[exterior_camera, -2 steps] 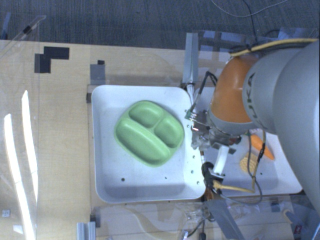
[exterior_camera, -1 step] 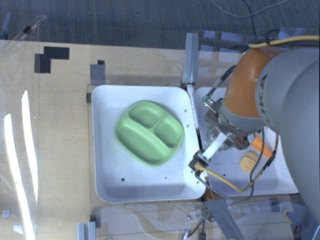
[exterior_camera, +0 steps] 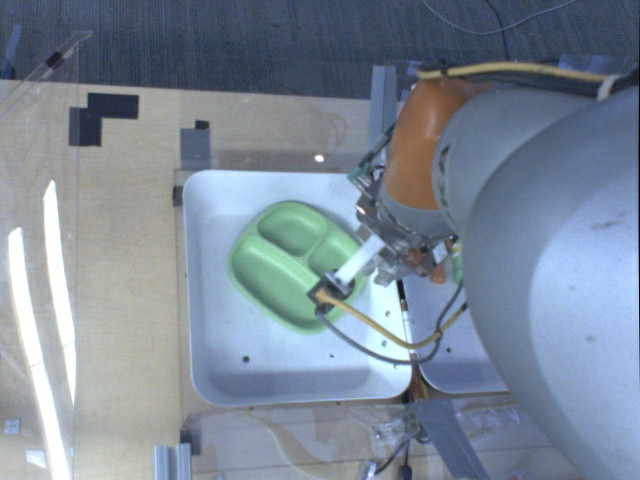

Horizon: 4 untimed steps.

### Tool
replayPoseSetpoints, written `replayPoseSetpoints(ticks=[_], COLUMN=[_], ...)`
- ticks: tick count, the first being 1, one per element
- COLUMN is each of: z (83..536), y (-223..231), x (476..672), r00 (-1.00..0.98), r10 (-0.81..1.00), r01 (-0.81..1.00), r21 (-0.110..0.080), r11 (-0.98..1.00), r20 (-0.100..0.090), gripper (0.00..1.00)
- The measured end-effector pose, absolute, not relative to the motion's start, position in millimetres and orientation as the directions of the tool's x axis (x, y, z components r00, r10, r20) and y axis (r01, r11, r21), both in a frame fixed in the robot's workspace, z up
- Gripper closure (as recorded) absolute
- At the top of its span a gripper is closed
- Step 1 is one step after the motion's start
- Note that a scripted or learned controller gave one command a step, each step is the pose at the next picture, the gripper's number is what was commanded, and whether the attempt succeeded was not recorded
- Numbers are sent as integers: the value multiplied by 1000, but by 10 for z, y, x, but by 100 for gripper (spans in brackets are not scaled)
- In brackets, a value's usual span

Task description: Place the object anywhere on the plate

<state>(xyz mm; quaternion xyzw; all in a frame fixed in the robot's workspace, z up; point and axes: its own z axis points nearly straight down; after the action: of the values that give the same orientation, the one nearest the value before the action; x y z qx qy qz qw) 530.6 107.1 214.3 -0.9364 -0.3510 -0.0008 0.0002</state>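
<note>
We find the gripper [exterior_camera: 398, 251] at the right side of the left bin [exterior_camera: 200, 268], close to the seam where the two bins meet. The wrist hides most of it from above, so we cannot tell whether it is released or clenched, and we see nothing we could call held.

Just above the gripper sits the orange band [exterior_camera: 415, 148], and behind it the grey arm [exterior_camera: 560, 268] bulks across the right of the view and covers most of the right bin [exterior_camera: 455, 373], of which we see only a white corner.

Just left of the gripper lies the green plate [exterior_camera: 285, 258], a sectioned dish with rounded corners. It rests flat on the floor of the left bin, turned at a slant to the bin's walls and set towards the upper right of the bin. We count three hollows in it: a large one at the lower left, a smaller one at the top and another at the right, nearest the gripper. The hollows we can see hold only green.

Around the plate the bin floor is bare white, with a few small dark dots near its lower edge.

Outside the bin the pale wooden bench [exterior_camera: 100, 318] carries a black stepped mark [exterior_camera: 100, 115] at upper left. Beyond the bench lies dark carpet [exterior_camera: 200, 18], with a thin looping cable [exterior_camera: 480, 8] on it.
</note>
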Motion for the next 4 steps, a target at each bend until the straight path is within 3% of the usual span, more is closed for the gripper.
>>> replayPoseSetpoints(ticks=[1,2,3,4], z=[2470,2595,1888,1819], y=[1730,1198,1290,1618], x=[5908,5842,6168,6342], r00=[624,606,688,815], r10=[782,795,726,580], r01=[782,795,726,580], r21=[2,3,0,-1], r11=[-624,-606,-688,-815], r20=[2,3,0,4], gripper=[100,100,100,100])
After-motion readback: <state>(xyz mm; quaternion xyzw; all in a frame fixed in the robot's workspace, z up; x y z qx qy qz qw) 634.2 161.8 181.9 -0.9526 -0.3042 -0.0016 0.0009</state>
